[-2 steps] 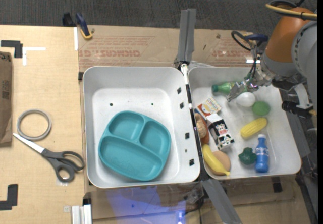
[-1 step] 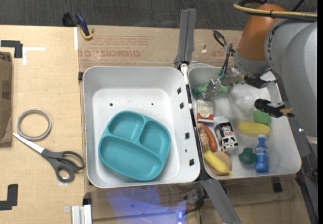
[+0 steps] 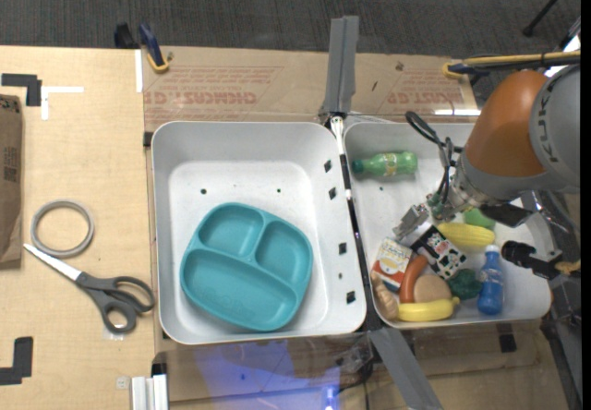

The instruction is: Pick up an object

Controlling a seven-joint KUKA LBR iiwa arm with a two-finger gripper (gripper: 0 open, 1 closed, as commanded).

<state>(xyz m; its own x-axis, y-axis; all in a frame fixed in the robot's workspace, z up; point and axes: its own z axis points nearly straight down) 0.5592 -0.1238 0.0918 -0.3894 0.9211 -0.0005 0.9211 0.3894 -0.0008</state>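
Two white bins sit side by side on the bench [image 3: 83,159]. Left bin [image 3: 185,150]: one teal divided plate [image 3: 247,267], lying toward its near edge. Right bin [image 3: 392,191]: a green bottle [image 3: 385,163] alone near the far edge; the rest crowded into the near-right corner: yellow lemon-like piece [image 3: 468,235], black-and-white dice [image 3: 447,254], small carton [image 3: 391,260], banana [image 3: 427,309] against the near wall, blue bottle [image 3: 490,283] by the right wall, a red piece and a tan piece between them.

Arm [image 3: 517,136] comes in over the right bin's right edge. Pincer [image 3: 434,207] hangs at the far side of the heap, just above the dice and lemon piece. Cannot tell whether it is open or closed: the tips are lost in wires and clutter. Nothing plainly between them.

On the bench's left side, off the job: scissors [image 3: 97,285], tape roll [image 3: 63,227].

Judgement: approach step, descent onto the pile, no grasp yet. The next move calls for settling on one target. The pieces touch one another, so closing could nudge neighbours or catch two. The green bottle, standing apart, looks the cleaner pick.
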